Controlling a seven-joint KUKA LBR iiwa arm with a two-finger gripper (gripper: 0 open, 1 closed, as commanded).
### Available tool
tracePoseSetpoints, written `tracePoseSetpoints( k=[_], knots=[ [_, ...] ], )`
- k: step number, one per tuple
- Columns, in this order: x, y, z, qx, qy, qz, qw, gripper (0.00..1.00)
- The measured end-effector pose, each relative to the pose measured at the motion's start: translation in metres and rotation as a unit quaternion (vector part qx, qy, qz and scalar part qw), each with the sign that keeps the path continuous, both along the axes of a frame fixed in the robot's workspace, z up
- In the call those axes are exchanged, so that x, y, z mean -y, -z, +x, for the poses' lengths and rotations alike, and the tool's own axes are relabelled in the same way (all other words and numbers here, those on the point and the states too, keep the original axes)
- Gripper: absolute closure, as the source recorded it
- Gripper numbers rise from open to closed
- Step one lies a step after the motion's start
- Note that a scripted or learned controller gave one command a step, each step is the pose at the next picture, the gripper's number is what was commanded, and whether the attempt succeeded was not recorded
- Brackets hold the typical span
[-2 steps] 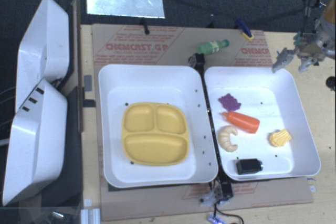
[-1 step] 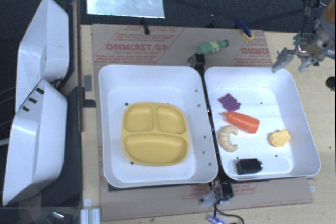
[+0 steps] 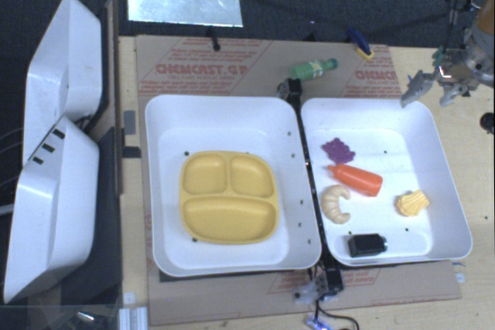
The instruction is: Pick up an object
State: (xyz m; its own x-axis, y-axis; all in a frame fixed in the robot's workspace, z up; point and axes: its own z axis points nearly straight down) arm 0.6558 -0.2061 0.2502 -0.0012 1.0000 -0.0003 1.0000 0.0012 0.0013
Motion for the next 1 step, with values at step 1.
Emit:
tracePoseSetpoints(
  k=[1],
  knots=[
    [0.0, 0.0, 0.0, 0.0, 0.0, 0.0, 1.0, 0.0]
  ],
)
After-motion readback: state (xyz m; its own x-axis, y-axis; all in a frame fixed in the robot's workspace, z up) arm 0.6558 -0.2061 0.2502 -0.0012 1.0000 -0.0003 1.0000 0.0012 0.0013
